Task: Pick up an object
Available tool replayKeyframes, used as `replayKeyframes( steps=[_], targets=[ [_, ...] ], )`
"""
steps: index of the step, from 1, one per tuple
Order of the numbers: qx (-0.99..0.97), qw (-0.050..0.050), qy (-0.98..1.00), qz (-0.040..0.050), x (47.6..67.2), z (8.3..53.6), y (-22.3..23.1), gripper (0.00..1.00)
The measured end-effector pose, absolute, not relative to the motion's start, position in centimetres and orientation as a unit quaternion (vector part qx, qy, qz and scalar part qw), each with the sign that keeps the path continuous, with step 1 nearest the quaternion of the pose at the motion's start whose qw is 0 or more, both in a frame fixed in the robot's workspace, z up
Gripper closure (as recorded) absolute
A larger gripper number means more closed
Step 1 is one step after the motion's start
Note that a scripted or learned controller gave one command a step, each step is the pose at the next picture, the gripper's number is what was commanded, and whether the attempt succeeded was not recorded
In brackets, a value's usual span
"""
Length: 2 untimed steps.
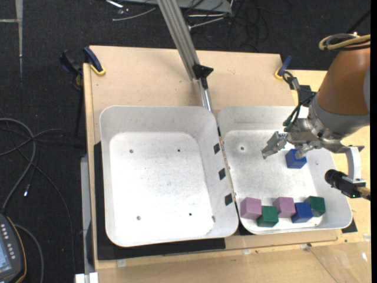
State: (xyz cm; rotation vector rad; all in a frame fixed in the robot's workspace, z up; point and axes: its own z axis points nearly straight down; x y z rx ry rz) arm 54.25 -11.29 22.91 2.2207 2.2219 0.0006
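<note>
Blocks are what the arm is after, and all of them lie in the right bin point(235, 119); the left bin point(112, 122) at 9 o'clock on the worktop point(153, 69) carries none. Going across, a row sits along the right bin's near wall at about 5 o'clock: a purple block point(251, 207), a green block point(269, 216) touching it, a second purple block point(285, 206), a blue block point(303, 211) and a dark green block point(317, 205), all packed close. Apart from them, at 3 o'clock, a lone blue block point(296, 159) lies just below the hand point(284, 145), whose fingers stand apart with nothing between them. That lone block looks the best target, having free space on every side; the hand would do well to centre over it, come straight down so one finger passes each side, then close. No brand, label or writing can be read anywhere.
</note>
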Motion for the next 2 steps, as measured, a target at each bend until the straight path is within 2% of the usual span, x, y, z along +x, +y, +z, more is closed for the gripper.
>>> replayKeyframes(
  steps=[1, 2],
  targets=[
    [0.709, 0.002, 0.705, -0.0012, 54.9, 21.9, -17.9, 0.00],
    [0.706, 0.000, 0.708, -0.0005, 55.8, 21.0, -16.6, 0.00]
  ],
)
